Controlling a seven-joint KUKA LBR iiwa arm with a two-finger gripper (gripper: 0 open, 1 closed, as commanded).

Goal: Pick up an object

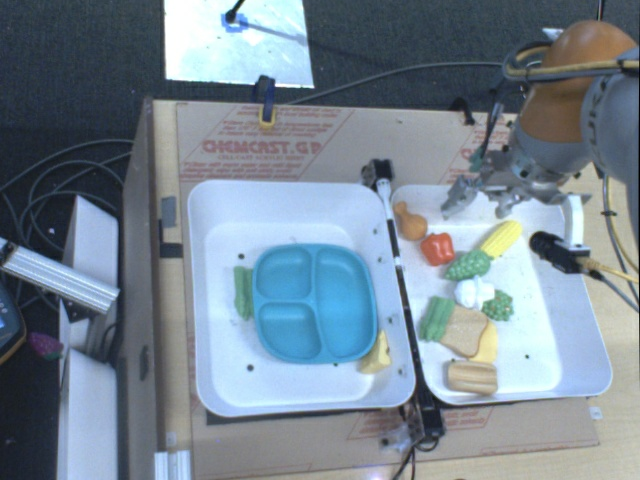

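Setting: dark carpeted floor with loose cables; a tabletop covered by printed cardboard, carrying two white bins side by side.

Left bin: blue divided plate at centre; green pod just beside the plate's left edge; small yellow piece touching the plate's lower right corner.

Right bin: a crowded cluster of toy food. Chicken leg near the divider; red pepper just beside it; corn to the right; broccoli below the corn; white piece; second green piece; green pod; toast over a yellow slice; bread roll nearest the front rim. No single target is marked out; any of these would serve.

Arm: reaches in from the right. End effector hangs over the far rim of the right bin, fingers spread apart, nothing between them, above and apart from the food.

Risks, as judged:
- Items touch or overlap, so descending fingers may land on a neighbour and push the cluster rather than straddle one piece.
- Rounded, smooth pieces such as corn or pepper may squirt out as the fingers close.
- Toast lies flat, offering little to pinch.
- A descent close to the far wall may strike the rim.
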